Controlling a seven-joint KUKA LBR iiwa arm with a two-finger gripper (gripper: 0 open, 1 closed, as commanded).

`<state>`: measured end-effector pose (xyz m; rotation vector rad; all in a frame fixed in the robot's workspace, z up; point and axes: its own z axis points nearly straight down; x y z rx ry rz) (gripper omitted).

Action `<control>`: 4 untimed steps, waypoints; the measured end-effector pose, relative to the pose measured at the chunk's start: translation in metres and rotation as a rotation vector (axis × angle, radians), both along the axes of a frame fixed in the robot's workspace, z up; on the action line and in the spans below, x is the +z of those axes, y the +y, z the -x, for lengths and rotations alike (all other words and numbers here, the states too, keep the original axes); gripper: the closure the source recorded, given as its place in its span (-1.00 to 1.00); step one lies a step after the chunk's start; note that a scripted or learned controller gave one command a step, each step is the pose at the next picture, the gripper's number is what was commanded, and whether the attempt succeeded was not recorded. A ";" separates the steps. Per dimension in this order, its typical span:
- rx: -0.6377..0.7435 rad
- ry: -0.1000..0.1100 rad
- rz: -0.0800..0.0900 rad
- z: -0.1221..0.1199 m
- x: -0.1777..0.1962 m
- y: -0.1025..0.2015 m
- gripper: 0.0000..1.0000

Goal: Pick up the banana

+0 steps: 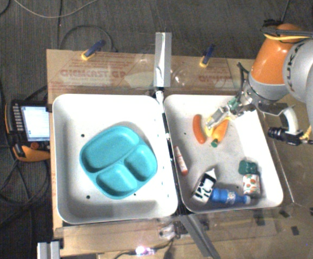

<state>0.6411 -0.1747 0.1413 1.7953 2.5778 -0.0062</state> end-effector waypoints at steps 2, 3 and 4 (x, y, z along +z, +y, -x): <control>0.024 -0.007 0.003 -0.024 -0.033 -0.019 1.00; -0.083 -0.013 -0.005 -0.013 -0.050 -0.020 1.00; -0.083 -0.013 -0.004 -0.013 -0.052 -0.021 -1.00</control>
